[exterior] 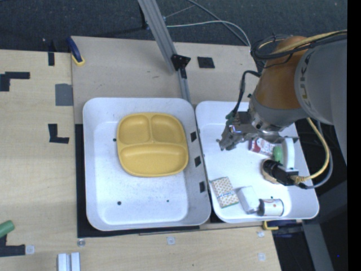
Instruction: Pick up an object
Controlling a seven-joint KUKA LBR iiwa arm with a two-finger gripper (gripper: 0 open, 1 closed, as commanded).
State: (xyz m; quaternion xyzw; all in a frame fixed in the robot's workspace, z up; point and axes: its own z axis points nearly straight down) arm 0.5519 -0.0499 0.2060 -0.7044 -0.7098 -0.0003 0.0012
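Claw [227, 140] over right bin [210, 151] (upper part) — arm above

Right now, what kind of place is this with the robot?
Probably a robot lab. A robot arm reaches over two white bins on a wooden bench, one holding a yellow plate, with cables behind.

Pale wooden bench top [34, 168] carries black tape marks on its left side. Blue-and-yellow clamp [75, 52] sits at the bench's far left corner. Slanted grey metal pole [161, 30] crosses the top. Thin white cables [208, 22] trail over dark carpet [237, 4]. Green object [4, 228] at left edge.
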